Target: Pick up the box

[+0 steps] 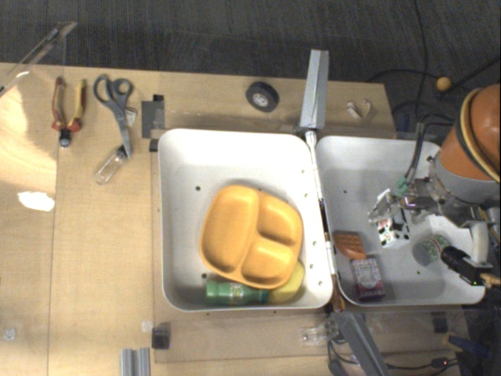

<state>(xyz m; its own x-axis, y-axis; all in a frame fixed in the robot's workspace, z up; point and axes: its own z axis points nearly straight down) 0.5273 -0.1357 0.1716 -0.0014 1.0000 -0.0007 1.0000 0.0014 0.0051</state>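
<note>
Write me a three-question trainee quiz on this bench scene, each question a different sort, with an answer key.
1. True or false: the yellow divided tray lies in the left bin.
2. Multiple choice: where does the purple box lie? A) on the bench beside the scissors B) near the front edge of the right bin C) under the yellow tray
3. Short answer: what green thing shows from under the tray's front edge?

Key
1. True.
2. B, just beside a small orange-brown item; the gripper is farther back in that bin, apart from the box.
3. A green bottle lying on its side.
</note>
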